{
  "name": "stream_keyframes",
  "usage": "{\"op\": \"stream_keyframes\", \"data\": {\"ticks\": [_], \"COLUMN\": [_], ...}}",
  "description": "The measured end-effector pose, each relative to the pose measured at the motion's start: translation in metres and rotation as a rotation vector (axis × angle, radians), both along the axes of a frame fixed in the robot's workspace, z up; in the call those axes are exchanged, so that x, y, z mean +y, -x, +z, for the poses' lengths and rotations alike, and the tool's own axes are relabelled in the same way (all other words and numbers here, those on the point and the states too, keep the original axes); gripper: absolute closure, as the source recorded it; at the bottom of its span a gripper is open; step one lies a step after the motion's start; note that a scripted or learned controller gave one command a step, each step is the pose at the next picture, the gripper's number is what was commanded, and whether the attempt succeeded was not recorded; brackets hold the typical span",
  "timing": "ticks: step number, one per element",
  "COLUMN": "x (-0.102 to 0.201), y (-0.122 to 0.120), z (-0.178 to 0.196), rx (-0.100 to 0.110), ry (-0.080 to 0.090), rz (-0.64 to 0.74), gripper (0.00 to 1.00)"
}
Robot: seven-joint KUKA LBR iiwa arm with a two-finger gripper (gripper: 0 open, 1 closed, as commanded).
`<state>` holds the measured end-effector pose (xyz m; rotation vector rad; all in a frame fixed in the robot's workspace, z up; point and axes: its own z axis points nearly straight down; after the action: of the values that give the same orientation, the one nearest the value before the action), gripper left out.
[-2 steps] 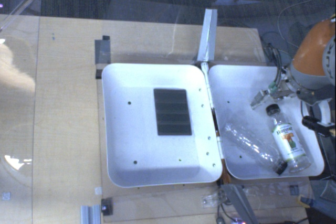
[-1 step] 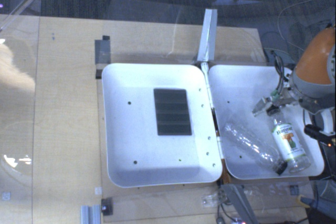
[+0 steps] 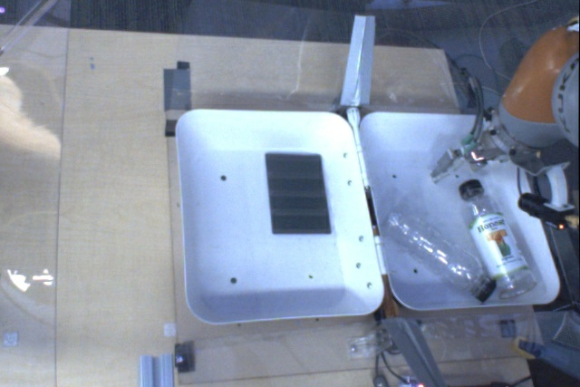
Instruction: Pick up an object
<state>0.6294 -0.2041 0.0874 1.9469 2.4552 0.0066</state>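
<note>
1. I see the arm (image 3: 544,91) reaching in from the right, its orange band sitting above the far right corner of the right bin (image 3: 408,145).
2. The claw (image 3: 450,164) hangs over the upper part of the right bin, its pale fingers pointing left and slightly down toward the bin floor.
3. The fingers look slightly spread, with nothing between them that I can make out; the claw has no hold on any object.
4. A small clear glass bottle (image 3: 494,240) lies on its side in the right bin, below and to the right of the claw. Its black cap points up toward the claw, and its label shows orange and green print.
5. The bottle's cap end is near the claw but apart from it.
6. A second clear plastic bottle (image 3: 435,251) lies flat beside it, slanting from upper left to lower right, with a dark cap at its lower right end near the glass bottle's base.
7. The left bin (image 3: 208,222) holds a dark rectangular block (image 3: 297,192) lying flat near its middle, well apart from the claw.
8. Both bins sit side by side on the light wooden counter (image 3: 100,222), their inner edges touching.
</note>
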Motion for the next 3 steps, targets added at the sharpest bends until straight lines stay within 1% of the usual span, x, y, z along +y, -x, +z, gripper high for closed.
{"op": "stream_keyframes", "data": {"ticks": [1,3], "x": [-0.0019,-0.0019], "y": [0.0637,0.0636], "z": [0.0016,0.0016], "rx": [-0.001,-0.002], "ry": [0.0,0.0], "rz": [-0.069,-0.07], "gripper": [0.0,0.0]}}
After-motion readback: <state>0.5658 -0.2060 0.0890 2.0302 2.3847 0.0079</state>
